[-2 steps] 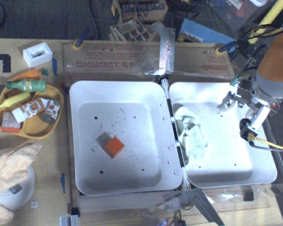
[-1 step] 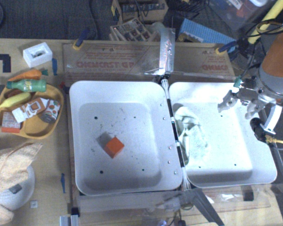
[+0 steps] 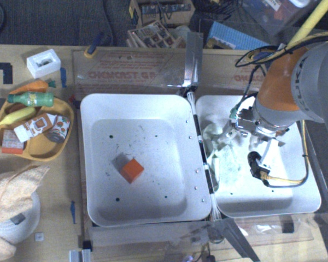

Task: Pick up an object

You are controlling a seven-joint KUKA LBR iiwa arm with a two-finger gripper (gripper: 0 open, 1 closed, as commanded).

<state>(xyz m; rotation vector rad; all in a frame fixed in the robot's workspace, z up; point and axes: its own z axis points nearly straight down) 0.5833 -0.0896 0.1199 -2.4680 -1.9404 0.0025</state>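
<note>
An orange block point(image 3: 133, 170) lies alone near the middle of the left bin point(image 3: 98, 111), well apart from every wall. At the right of the frame the arm point(image 3: 292, 86) hangs over the right bin point(image 3: 300, 201); its pincer point(image 3: 246, 125) sits by pale crumpled stuff point(image 3: 224, 160) along that bin's left edge.
</note>
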